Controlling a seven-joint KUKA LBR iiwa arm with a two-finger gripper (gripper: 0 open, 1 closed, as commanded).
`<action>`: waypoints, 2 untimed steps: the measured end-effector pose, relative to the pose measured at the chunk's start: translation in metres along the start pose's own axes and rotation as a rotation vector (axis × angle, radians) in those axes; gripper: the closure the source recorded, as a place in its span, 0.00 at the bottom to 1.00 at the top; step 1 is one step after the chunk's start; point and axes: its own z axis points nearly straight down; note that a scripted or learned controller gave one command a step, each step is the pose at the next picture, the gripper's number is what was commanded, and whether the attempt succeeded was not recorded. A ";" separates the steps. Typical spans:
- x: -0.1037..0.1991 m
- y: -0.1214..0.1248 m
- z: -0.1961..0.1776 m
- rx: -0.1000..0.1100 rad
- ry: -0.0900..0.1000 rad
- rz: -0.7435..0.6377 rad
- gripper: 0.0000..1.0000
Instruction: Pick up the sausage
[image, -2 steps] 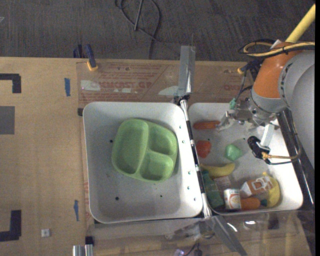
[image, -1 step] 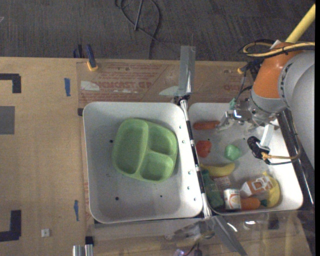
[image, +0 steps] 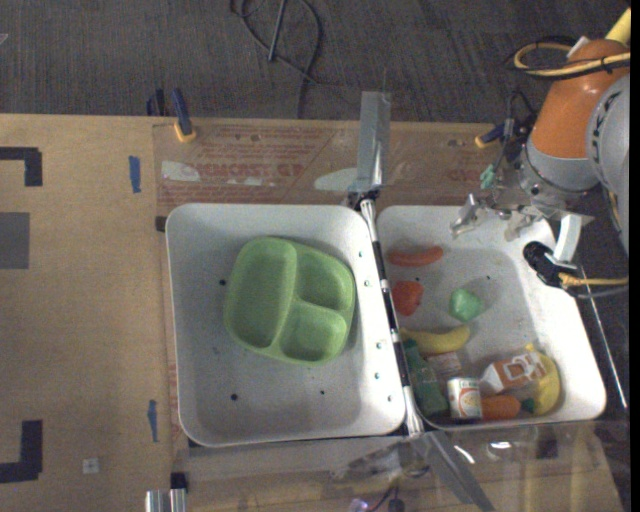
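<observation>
The sausage (image: 415, 256), a short orange-red link, lies in the right bin (image: 500, 275) near its far left corner, beside the divider. My gripper (image: 492, 216) hangs over the far edge of that bin, to the right of the sausage and apart from it. Its two fingers (image: 466, 213) stand open with nothing between them.
The right bin also holds a red piece (image: 407, 296), a green piece (image: 466, 303), a banana (image: 437, 339), a second banana (image: 546, 382), a small bottle (image: 510, 372), a can (image: 463, 397) and a carrot (image: 500, 407). A green divided plate (image: 291, 298) sits in the left bin (image: 200, 380).
</observation>
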 end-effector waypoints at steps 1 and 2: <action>0.034 -0.002 0.062 -0.001 0.000 -0.094 0.00; 0.042 -0.056 0.065 -0.010 -0.001 -0.358 0.00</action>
